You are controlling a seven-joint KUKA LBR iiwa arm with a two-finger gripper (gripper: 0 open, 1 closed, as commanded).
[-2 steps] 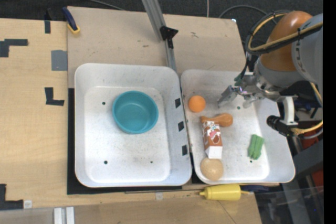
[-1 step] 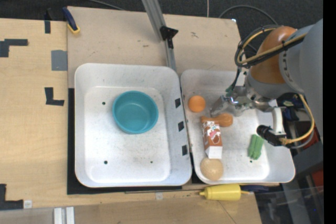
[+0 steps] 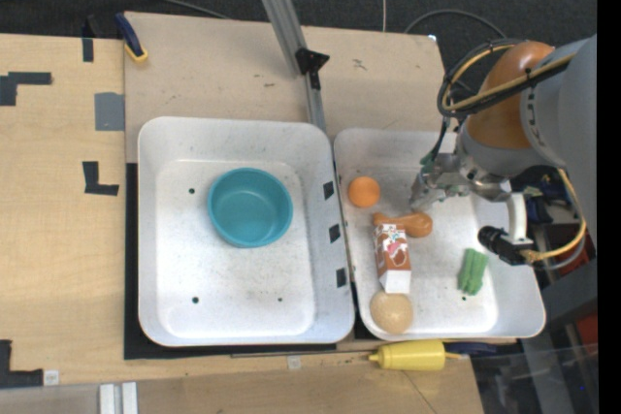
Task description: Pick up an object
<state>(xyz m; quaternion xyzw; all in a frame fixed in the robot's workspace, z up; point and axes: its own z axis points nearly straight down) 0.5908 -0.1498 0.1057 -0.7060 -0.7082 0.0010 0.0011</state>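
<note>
The right bin [image 3: 505, 305] holds an orange ball [image 3: 364, 192], a brown-orange pear-shaped piece [image 3: 406, 224], a small red and white carton [image 3: 392, 257], a beige ball [image 3: 391, 312] and a green piece [image 3: 472, 270]. My gripper [image 3: 430, 187] hangs low over the right bin's back half. It is just behind and to the right of the pear-shaped piece, and right of the orange ball. I see nothing in its grasp. The grey wrist with its orange band [image 3: 505, 107] reaches in from the right.
A teal bowl [image 3: 251, 206] sits in the left bin [image 3: 175, 296]. A yellow bottle [image 3: 412, 356] lies on the bench outside the right bin's front rim. A slanted metal pole [image 3: 281, 5] and a black clip stand behind the bins. Cables loop at the arm.
</note>
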